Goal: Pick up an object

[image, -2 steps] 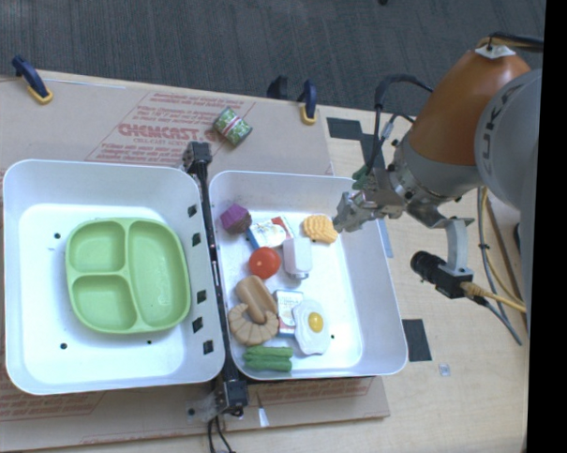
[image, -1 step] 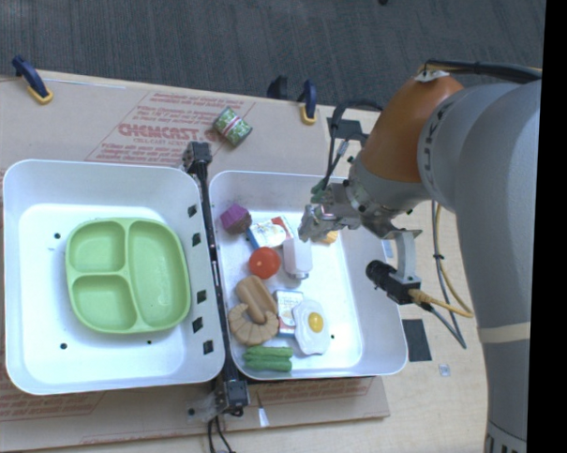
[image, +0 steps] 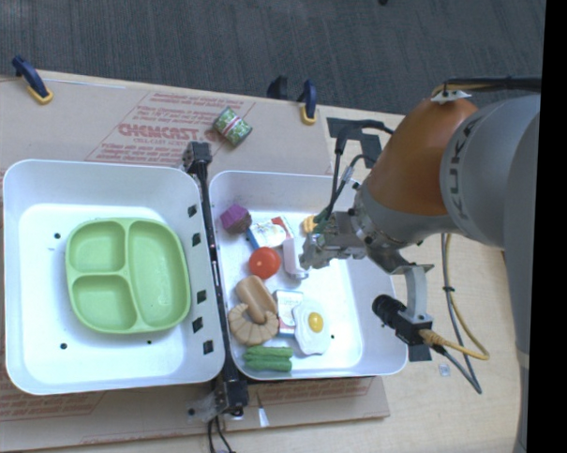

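So, gripper sits low in the right bin, approx. over the small white carton beside the red tomato; can't tell its state or whether it grips anything. Nearby: purple piece, fried egg, bread, green pod. Left bin holds a green divided plate.

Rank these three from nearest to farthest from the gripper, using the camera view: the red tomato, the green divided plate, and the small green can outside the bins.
1. The red tomato, in the right bin, just left of the gripper.
2. The small green can, on the board above the bins.
3. The green divided plate, in the left bin.
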Robot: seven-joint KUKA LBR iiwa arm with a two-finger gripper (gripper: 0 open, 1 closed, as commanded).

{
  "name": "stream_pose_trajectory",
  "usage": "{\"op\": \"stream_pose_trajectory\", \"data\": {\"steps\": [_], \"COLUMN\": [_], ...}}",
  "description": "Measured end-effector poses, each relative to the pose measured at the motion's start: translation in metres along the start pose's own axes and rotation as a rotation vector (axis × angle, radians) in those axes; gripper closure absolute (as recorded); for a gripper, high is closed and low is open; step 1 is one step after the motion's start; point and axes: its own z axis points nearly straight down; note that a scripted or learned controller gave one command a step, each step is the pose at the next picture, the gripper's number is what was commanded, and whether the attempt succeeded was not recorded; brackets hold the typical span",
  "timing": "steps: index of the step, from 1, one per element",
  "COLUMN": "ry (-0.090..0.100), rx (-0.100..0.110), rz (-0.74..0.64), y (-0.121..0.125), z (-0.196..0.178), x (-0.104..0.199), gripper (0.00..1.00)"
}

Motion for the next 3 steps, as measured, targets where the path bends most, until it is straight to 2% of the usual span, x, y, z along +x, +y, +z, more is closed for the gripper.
{"op": "stream_pose_trajectory", "data": {"steps": [1,2,3], "ry": [0.002,-0.002,0.000], "rx": [-0.001,-0.007,-0.002], "rz": [-0.001,0.000,0.000], "y": [-0.034,-0.023,-0.040], "z": [0.117,-0.055,-0.032], "x": [0.002,0.036,0.075], "gripper": [1.00,1.00,1.00]}}
